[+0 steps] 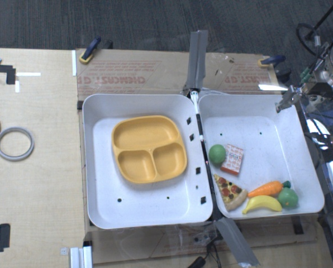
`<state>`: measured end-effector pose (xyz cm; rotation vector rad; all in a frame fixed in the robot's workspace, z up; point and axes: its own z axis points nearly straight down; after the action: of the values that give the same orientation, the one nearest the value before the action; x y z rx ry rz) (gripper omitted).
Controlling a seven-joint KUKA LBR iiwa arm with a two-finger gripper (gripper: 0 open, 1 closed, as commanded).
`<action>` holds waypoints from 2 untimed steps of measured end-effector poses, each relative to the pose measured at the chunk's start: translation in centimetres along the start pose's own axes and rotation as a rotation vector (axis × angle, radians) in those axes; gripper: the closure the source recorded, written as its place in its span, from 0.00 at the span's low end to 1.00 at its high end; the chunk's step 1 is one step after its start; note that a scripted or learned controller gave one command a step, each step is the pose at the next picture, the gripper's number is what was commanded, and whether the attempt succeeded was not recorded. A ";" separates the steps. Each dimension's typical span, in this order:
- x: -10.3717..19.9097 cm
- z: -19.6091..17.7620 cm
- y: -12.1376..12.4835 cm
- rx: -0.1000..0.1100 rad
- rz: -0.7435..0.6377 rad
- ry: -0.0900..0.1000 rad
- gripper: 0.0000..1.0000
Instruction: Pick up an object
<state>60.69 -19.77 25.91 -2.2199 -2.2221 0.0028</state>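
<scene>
The right bin [267, 124] holds several toy items near its front: a green ball [217, 153], a small red and white box [232, 159], a pizza slice [230, 190], a carrot [265, 188], a banana [262, 205] and a green round fruit [288, 198]. My gripper [292, 96] hangs at the bin's far right corner, over the rim and well away from the items. It is partly cut off and tangled with cables, and nothing shows in it.
A yellow divided plate [149, 148] lies in the left bin [96, 166]. A grey tape roll [14, 143] rests on the bench at far left. Blue clamps [90, 49] [272, 61] hold the cardboard behind the bins. The arm's body runs along the right edge.
</scene>
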 end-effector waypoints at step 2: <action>8.2 15.7 -5.4 -0.001 -0.521 0.001 0.00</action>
<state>55.20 -11.62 10.23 -1.5724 -2.7186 0.0000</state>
